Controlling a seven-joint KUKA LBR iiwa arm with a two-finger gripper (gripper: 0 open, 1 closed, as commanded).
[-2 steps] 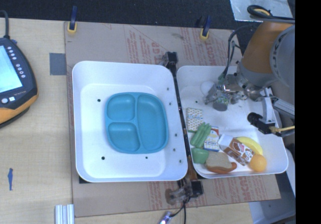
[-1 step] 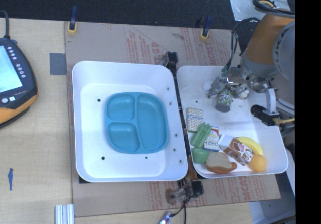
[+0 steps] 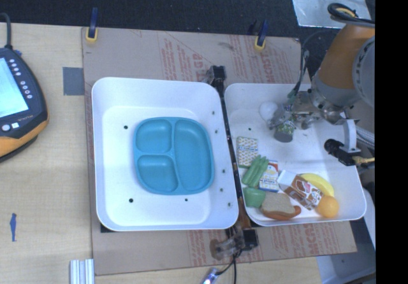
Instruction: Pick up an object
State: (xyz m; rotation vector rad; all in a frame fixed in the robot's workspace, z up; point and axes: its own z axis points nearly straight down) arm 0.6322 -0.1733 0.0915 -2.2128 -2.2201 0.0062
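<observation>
Looking down at the bench, we see the gripper (image 3: 285,125) low in the back part of the right bin (image 3: 357,177), close to the bin floor. We cannot tell from here how its jaws stand, and we see nothing held by it.

The toys we could pick lie in a bunch at the front of that bin, toward us from the gripper. The nearest is a small patterned card (image 3: 247,146), just to the left and front. Past it sit a green pepper (image 3: 255,171), a little box (image 3: 269,176), a slice of bread (image 3: 279,205), a banana (image 3: 317,183) and an orange (image 3: 327,207).

The banana lies slanting across the bin.

The blue plate (image 3: 173,155) lies in the left bin (image 3: 115,213), well apart from the gripper. We think the arm must come forward to reach the bunch.
</observation>
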